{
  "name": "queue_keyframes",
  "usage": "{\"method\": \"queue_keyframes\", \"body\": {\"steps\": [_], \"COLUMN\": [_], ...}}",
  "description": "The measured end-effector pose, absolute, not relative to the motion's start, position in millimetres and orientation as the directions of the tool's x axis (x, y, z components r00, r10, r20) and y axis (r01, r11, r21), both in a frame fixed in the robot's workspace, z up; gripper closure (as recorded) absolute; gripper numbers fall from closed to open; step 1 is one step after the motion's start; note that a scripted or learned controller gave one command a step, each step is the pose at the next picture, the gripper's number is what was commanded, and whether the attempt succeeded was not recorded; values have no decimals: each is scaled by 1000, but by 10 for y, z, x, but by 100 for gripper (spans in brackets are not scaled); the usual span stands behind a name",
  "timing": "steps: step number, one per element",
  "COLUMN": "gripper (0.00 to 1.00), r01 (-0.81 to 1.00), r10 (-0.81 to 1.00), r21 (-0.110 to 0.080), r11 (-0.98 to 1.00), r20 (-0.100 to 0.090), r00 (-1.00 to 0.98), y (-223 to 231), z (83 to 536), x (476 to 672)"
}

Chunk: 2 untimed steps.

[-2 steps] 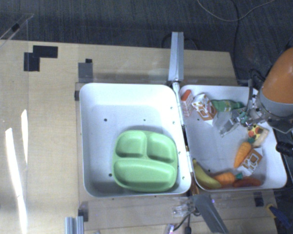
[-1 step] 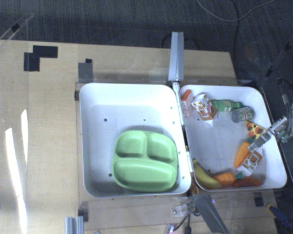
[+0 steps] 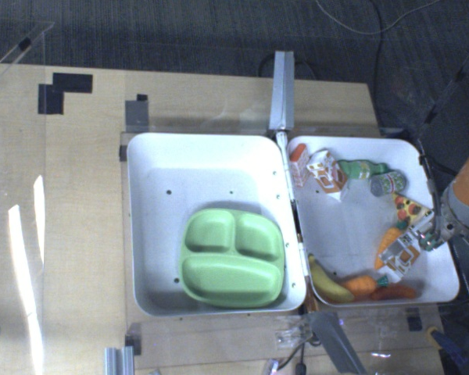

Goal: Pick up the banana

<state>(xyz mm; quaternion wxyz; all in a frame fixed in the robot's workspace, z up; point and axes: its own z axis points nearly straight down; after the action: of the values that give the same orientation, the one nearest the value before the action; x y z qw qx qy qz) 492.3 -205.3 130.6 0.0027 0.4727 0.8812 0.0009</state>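
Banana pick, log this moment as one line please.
banana: front-left corner of right bin, untouched | gripper: near bin's right wall, away from banana | green plate: left bin

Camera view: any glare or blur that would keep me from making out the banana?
Camera view: bright glare streaks lie on the bench at the far left, away from both bins; the banana in the right bin's near left corner is evenly lit, slightly soft; the gripper at the right rim is blurry.
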Motion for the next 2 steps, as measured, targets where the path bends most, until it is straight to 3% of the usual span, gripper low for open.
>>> {"method": "queue_keyframes", "body": {"steps": [1,2], "gripper": [0,0], "r01": [807,817], "r10": [807,817], "r21": [6,4], "r11": [591,577], "r20": [-8,-3], "r00": [-591,-577], "y": [-2060,-800], "z": [2166,1847], "x": [4892,4882]}}
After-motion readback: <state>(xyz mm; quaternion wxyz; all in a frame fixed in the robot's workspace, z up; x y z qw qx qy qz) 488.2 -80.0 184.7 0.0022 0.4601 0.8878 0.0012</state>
